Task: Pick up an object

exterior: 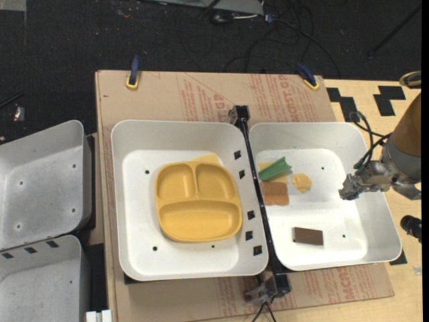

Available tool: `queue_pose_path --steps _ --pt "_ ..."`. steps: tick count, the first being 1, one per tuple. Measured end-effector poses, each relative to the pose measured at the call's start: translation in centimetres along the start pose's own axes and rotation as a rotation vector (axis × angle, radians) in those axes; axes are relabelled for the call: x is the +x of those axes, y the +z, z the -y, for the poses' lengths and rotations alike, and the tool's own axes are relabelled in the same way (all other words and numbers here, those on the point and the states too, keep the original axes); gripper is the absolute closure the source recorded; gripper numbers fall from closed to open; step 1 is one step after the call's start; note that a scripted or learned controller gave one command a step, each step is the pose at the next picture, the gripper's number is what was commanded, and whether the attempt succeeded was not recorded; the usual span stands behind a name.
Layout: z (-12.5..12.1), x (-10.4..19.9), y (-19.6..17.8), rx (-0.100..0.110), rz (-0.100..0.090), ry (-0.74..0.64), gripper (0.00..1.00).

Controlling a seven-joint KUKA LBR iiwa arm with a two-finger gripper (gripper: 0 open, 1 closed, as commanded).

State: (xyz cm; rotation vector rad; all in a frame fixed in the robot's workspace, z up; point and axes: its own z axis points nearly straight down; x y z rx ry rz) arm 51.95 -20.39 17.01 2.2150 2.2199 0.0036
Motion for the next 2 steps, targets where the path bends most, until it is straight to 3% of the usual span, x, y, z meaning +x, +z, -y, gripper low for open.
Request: queue_pose_path --steps 2 --pt "-0.7 0.1 -11.6 0.001 0.000 -0.001 1.00"
